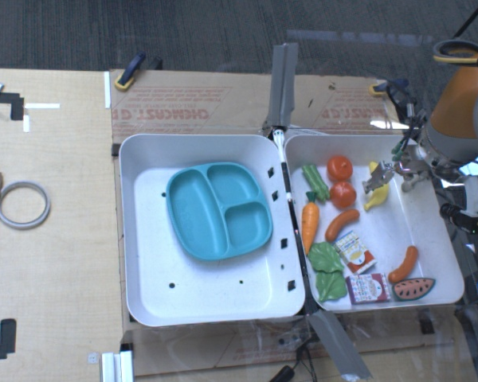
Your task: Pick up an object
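Observation:
The right bin (pixel 430 213) holds several toy foods: two red tomatoes (pixel 339 167), a green pod (pixel 315 181), a carrot (pixel 309 221), an orange sausage (pixel 342 224), green lettuce (pixel 327 265), a small carton (pixel 354 251), a pink packet (pixel 367 287), a second sausage (pixel 404 263) and a watermelon slice (pixel 413 288). A yellow banana-like piece (pixel 375 200) lies near the bin's back right. My gripper (pixel 379 182) is low over that yellow piece and covers its middle. Whether it grips the piece is unclear.
The left bin (pixel 143 285) holds a teal divided plate (pixel 221 209). A grey post (pixel 283 86) rises between the bins at the back. A tape roll (pixel 21 204) lies on the wooden bench at the left. The arm's orange band (pixel 458 106) stands above the right bin's far corner.

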Motion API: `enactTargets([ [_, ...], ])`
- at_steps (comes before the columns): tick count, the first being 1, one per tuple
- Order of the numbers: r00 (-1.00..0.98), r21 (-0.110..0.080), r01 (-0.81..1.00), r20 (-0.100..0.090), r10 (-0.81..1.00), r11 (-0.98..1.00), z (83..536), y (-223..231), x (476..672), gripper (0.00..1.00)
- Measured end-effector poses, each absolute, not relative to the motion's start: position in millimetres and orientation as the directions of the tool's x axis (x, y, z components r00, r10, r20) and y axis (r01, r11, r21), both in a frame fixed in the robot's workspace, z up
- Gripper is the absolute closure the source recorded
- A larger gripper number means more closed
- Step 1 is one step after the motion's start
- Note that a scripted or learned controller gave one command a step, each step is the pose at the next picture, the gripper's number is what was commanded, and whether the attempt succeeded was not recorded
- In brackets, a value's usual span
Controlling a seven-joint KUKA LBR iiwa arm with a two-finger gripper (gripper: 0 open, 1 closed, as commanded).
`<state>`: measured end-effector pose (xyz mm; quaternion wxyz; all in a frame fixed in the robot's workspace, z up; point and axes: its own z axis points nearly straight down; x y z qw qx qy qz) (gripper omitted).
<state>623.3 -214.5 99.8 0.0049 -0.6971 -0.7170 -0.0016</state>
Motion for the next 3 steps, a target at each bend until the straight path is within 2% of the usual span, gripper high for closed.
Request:
enactTargets([
  [1, -0.031, -0.002, 1.000, 0.002, 1.000, 0.031, 109.9, -216.3, 623.9, 1.00],
  [2, 0.112, 0.000, 0.994, -0.001, 0.994, -0.112, 199.0, -170.4, 607.6, 1.00],
  [3, 0.112, 0.000, 0.994, -0.002, 0.994, -0.112, 198.9, -170.6, 607.5, 0.00],
])
